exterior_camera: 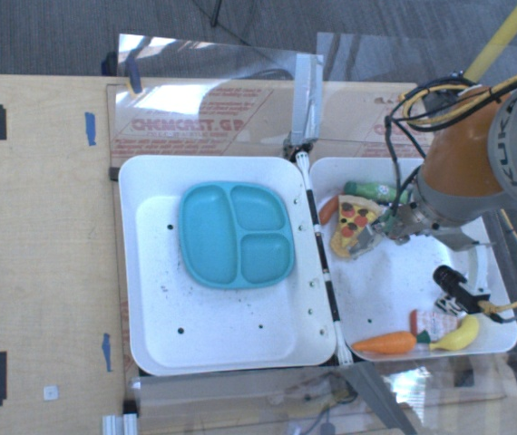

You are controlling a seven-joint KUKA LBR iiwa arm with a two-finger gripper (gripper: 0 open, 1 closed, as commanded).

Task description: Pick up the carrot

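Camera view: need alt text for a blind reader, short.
A grey and orange robot arm reaches from the right over the right bin, near a pizza slice, while the carrot lies untouched at that bin's front edge beside a banana. The left bin holds a teal divided plate.

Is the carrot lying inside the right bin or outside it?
Inside. The carrot lies flat on the floor of the right bin, against its near wall, beside the banana.

grey carpet floor (59, 16), pale wooden bench (41, 243).
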